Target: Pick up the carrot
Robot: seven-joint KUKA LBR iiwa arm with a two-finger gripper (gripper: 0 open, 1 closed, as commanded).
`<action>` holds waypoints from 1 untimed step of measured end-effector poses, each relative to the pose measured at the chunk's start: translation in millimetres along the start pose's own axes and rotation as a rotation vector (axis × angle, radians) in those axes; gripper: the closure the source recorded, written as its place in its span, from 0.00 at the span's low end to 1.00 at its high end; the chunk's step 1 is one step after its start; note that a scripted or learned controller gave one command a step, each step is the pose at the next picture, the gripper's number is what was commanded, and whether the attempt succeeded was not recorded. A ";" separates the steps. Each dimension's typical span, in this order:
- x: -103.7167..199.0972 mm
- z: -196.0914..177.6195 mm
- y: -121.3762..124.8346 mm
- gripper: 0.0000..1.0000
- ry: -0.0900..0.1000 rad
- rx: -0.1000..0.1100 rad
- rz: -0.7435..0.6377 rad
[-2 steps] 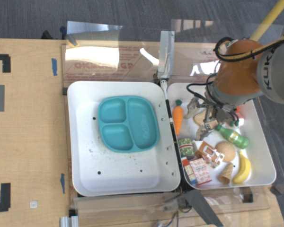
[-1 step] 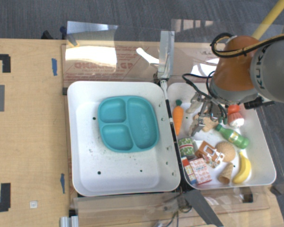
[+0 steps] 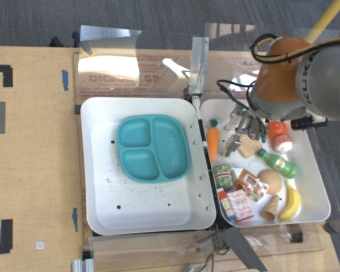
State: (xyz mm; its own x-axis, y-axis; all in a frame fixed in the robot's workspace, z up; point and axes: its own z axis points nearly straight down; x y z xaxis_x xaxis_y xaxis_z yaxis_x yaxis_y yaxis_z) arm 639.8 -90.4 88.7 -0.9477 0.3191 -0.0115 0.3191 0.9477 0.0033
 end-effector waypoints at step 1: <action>5.5 -0.2 -5.4 0.00 0.002 0.000 0.296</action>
State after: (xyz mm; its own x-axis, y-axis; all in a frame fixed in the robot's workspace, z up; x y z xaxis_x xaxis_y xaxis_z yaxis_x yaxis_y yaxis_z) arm 632.8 -93.8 88.8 -0.8133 0.5818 -0.0081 0.5818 0.8133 0.0058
